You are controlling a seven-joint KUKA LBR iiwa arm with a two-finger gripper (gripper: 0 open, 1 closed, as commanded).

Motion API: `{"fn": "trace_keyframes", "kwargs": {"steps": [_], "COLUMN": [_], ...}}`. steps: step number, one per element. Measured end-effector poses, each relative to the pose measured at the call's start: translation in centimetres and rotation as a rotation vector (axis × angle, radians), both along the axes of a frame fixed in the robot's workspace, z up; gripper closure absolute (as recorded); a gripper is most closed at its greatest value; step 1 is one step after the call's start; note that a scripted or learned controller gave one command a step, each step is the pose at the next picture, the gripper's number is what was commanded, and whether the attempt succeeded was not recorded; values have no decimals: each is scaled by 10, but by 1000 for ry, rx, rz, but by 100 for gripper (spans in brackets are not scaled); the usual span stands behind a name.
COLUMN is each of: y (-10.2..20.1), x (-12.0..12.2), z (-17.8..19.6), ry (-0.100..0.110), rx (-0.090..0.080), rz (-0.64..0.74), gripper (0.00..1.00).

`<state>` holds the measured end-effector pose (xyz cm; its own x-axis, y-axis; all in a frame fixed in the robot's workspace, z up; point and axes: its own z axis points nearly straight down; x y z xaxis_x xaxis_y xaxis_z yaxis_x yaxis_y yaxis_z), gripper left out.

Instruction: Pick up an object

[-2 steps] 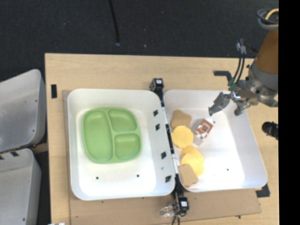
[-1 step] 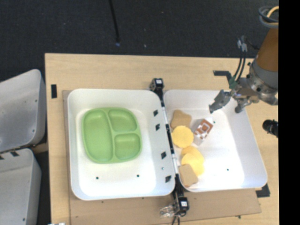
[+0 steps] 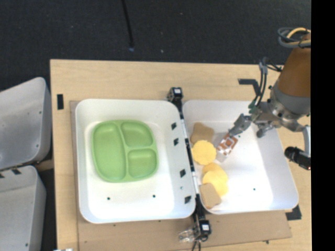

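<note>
My gripper [image 3: 230,140] reaches in from the right and slants down-left over the right bin [image 3: 261,192]. A small brown-and-white patterned object [image 3: 226,146] sits right at its tip, tilted along the gripper's line, with a faint shadow under it. Whether it is gripped or only touched is unclear. Just left of it lies a yellow round piece [image 3: 204,152]. A tan piece [image 3: 202,132] lies above that one. Lower down are a second yellow round piece [image 3: 215,178] and a tan block [image 3: 211,195].
The left bin [image 3: 89,203] bears a green divided plate [image 3: 125,150]. A raised divider with black clips [image 3: 186,156] separates the bins. The loose items crowd the right bin's left side. Bare white floor shows at its middle and right [image 3: 256,171].
</note>
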<state>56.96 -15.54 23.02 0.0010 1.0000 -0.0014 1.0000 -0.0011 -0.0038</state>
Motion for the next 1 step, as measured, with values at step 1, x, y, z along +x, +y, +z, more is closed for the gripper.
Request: {"fn": "trace_keyframes", "kwargs": {"steps": [1], "y": [-7], "x": [1], "z": [-44], "ry": [-2], "rx": [0], "rz": [0], "gripper": [0]}}
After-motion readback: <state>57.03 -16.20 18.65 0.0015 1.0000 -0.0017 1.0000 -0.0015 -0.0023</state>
